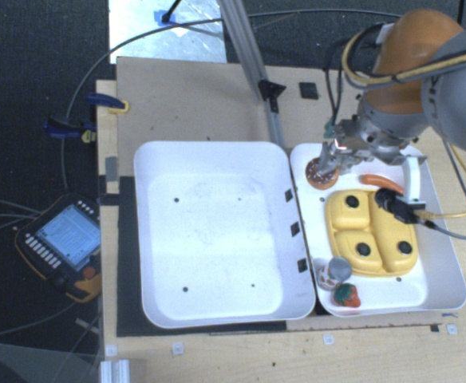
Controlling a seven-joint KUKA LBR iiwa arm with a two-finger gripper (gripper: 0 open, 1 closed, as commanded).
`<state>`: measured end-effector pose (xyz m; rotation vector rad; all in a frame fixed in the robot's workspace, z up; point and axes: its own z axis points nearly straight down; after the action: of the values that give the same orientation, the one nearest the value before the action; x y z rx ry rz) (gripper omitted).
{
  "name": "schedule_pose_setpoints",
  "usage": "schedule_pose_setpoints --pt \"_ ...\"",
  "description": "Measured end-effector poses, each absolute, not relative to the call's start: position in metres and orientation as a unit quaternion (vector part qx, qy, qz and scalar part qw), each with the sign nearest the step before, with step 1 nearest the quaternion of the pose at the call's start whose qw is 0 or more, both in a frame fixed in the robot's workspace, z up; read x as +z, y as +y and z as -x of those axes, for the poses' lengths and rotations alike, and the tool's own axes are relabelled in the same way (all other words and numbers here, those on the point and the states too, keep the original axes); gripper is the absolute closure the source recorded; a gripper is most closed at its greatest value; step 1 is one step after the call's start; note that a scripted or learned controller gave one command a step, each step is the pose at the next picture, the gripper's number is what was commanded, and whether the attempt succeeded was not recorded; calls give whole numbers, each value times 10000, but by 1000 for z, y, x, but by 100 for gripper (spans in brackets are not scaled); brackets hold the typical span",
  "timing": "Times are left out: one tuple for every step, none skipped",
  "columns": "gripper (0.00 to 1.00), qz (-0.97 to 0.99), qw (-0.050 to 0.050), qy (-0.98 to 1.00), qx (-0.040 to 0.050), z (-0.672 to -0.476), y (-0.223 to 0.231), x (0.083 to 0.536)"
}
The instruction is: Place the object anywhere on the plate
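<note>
Small round brown object [322,174], donut-like with a pale speckled top, sat at the far-left corner of the right bin [440,282], just beyond the yellow sectioned plate [370,231]. Hung right beneath the gripper [334,155], touching or nearly so. Grip state: impossible to tell.

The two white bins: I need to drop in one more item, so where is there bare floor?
The left white bin offers broad bare floor, wall to wall. The right white bin is crowded: yellow compartmented plate centre, brown round doughnut-like object under the gripper at the far-left corner, small toys near-left. Only its near-right strip beside the plate is bare.
</note>
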<state>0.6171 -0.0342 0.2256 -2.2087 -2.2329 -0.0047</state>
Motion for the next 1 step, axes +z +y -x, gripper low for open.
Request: schedule_pose_setpoints --pt "100 7037 9 -7105 -4 -604 10 219"
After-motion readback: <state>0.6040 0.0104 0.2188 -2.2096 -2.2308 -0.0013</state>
